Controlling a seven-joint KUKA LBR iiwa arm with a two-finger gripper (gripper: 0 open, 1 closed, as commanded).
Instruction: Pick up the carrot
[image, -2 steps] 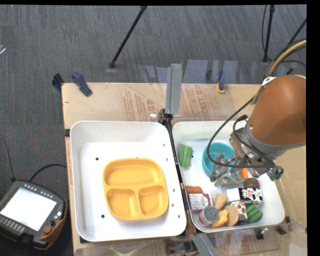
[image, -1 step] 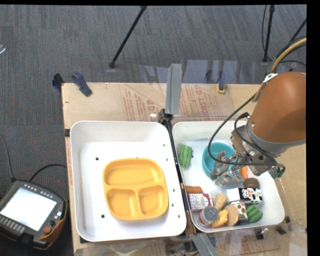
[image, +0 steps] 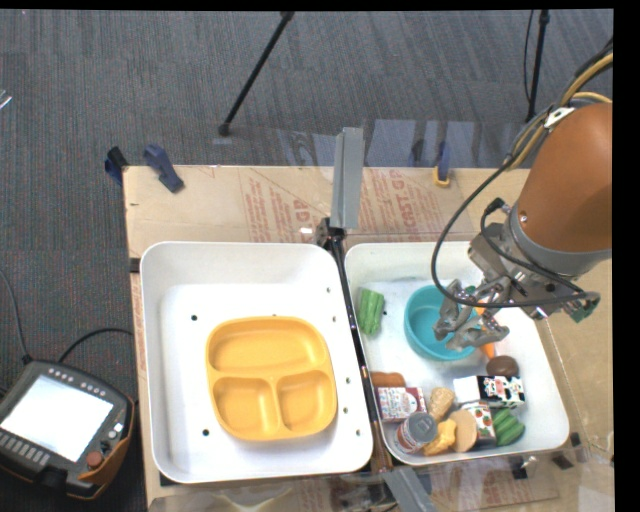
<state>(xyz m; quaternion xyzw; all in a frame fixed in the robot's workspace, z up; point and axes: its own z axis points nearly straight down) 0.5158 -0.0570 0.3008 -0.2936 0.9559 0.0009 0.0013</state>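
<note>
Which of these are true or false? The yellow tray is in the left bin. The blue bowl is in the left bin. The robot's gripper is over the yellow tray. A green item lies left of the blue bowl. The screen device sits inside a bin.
1. The yellow tray is in the left bin: true.
2. The blue bowl is in the left bin: false, it is in the right bin.
3. The gripper is over the tray: false, it is at the bowl.
4. A green item lies left of the bowl: true.
5. The screen device sits inside a bin: false, it lies on the floor.
</note>
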